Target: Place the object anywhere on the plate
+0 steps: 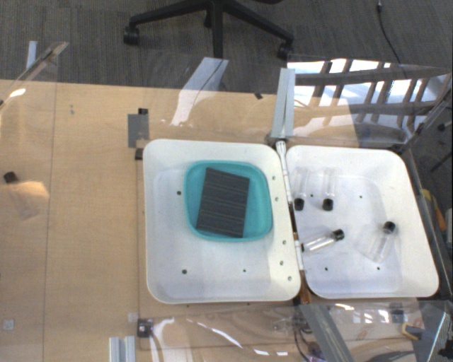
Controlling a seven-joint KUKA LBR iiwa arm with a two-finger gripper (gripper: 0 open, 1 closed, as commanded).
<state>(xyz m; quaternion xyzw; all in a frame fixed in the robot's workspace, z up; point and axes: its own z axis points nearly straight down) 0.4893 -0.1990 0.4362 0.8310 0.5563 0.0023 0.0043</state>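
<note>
The wooden bench [71,212] carries two shallow white plastic bins side by side. The left bin [212,279] holds a teal, rounded-square plate [263,205] in its upper half. A dark grey, ribbed rectangular block [224,202] lies flat on that plate, slightly tilted, well within the rim (teal shows on every side of it). The right bin [368,279] contains four small clear vials with black caps: two [298,192] [326,191] lie near the bin's upper left, close to each other but apart; a third [323,241] lies slanted near the divider; the fourth [379,239] lies toward the right side. State of the tool: cannot tell. Beyond the bench, a black office-chair base [212,21] stands on grey carpet.
</note>
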